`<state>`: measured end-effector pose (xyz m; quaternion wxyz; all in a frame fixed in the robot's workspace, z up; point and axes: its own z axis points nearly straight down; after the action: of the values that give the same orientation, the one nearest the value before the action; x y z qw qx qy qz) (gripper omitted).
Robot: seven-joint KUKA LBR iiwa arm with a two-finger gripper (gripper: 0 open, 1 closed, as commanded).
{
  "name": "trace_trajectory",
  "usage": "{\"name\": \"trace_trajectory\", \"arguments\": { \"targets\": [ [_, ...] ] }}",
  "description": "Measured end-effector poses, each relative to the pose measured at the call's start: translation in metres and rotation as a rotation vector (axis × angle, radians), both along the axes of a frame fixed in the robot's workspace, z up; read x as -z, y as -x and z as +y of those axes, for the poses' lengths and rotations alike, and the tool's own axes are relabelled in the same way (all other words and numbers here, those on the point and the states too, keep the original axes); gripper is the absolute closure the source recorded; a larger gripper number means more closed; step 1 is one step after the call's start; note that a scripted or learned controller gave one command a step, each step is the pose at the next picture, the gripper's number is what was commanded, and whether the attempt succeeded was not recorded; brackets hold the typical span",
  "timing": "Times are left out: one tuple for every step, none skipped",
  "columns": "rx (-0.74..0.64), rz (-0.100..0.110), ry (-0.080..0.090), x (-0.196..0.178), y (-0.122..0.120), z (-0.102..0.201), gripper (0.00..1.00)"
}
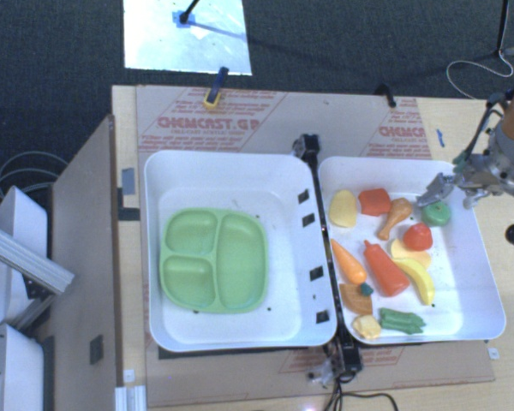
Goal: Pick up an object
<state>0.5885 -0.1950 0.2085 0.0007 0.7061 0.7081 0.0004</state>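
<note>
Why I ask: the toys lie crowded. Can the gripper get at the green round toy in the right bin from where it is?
Probably yes. The gripper hangs right beside the green round toy at the right bin's far side, with nothing lying over it. The red tomato sits close beside it, which may crowd one finger.

Green divided tray (pixel 214 259) in left bin (pixel 154 229); shiny sheet (pixel 187 22) on floor.

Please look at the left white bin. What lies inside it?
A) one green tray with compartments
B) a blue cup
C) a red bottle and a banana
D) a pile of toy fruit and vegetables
A: the left bin holds a single green divided tray, while the toy foods, such as the banana and the carrot, lie in the right bin.
</note>
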Motion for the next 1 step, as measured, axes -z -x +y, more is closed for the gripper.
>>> {"name": "trace_trajectory", "arguments": {
  "targets": [
    [0.004,0.003,-0.001,0.1295,0.0153,-0.0115,0.00]
  ]
}}
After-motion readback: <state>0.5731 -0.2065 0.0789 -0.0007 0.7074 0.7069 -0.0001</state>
